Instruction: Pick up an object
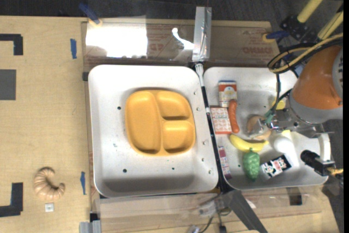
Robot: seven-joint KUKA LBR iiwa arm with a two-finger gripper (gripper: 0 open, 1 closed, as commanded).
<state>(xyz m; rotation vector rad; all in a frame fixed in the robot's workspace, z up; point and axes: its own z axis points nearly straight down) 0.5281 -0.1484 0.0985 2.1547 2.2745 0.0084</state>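
The right bin (245,78) holds several small items. Among them are a red and white carton (227,92), a flat red and white packet (220,120), an orange carrot-like stick (234,117), a yellow banana (246,143), a green bumpy piece (251,164), a black and white carton (276,166) and a white rounded thing (284,144). My gripper (266,124) hangs low over the middle of this bin, right beside a brownish object (253,124) and just above the banana. The arm's orange band (319,82) and wrist hide the bin's right side.
The left bin (103,117) carries a yellow divided plate (160,120) at its centre. A tan croissant-shaped toy (49,183) lies on the bench at the lower left. Cables and yellow poles crowd the upper right, behind the arm.
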